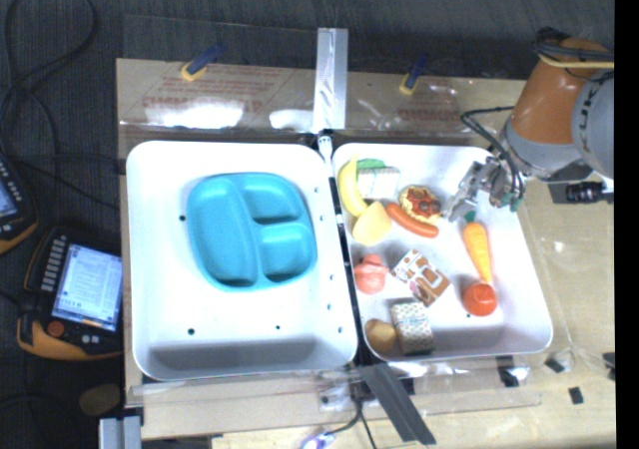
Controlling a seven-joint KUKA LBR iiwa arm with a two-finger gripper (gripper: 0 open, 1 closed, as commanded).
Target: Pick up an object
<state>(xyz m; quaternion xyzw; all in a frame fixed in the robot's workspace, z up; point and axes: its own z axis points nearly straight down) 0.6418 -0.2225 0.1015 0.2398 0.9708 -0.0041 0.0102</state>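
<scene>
Overhead, the gripper (477, 188) hangs near the right bin's (534, 282) far right corner, finger state impossible to tell. Carrot (478, 248) lies just beneath, ungrasped; next, likely descend and close.

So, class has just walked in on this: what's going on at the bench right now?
A robot arm reaches in over the right bin, which holds toy food: a banana, a carrot, a tomato, a hot dog and more. Its gripper hangs at the bin's upper right, just above the carrot, with nothing lifted yet. The left bin holds a blue divided tray.
</scene>
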